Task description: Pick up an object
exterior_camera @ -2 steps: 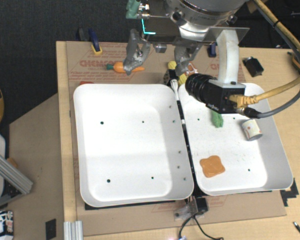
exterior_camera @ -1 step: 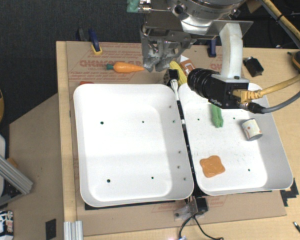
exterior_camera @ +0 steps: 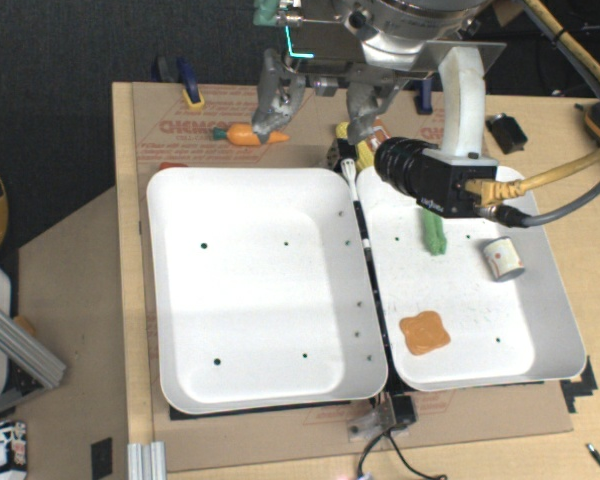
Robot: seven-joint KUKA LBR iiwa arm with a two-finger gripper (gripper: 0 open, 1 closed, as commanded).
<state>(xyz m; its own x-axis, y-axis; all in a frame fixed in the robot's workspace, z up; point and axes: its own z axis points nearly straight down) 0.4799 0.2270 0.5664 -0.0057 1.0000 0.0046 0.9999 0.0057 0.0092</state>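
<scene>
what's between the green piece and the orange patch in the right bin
Bare white bin floor in the camera view; nothing lies between the green piece and the orange patch.

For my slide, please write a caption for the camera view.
Gripper open above the bins' far edge, beside a toy carrot; right bin holds three small objects.

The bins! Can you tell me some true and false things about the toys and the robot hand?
1. The green piece lies in the right bin. True.
2. The orange flat piece lies in the left bin. False: it lies in the right bin.
3. The small carrot rests on the cardboard behind the bins. True.
4. The gripper hangs over the orange flat piece. False: it is at the far edge of the bins.
</scene>
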